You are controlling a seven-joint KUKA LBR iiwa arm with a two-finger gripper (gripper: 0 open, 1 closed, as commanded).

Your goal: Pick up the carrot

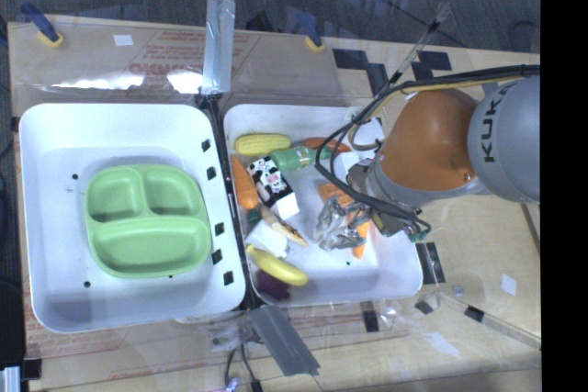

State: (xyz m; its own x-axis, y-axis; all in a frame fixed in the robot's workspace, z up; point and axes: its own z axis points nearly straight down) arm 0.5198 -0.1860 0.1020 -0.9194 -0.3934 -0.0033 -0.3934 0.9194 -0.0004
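On a wooden bench, the gripper (338, 227) reaches down into the right bin (397, 278); its finger state cannot be made out. The carrot (243, 184) lies well apart by that bin's left wall, beside a corn cob (262, 143).

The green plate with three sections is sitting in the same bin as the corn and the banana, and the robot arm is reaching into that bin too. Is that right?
Not quite. The camera view shows the green plate alone in the left bin. The corn and the banana lie in the right bin, and the gripper is down in that one.
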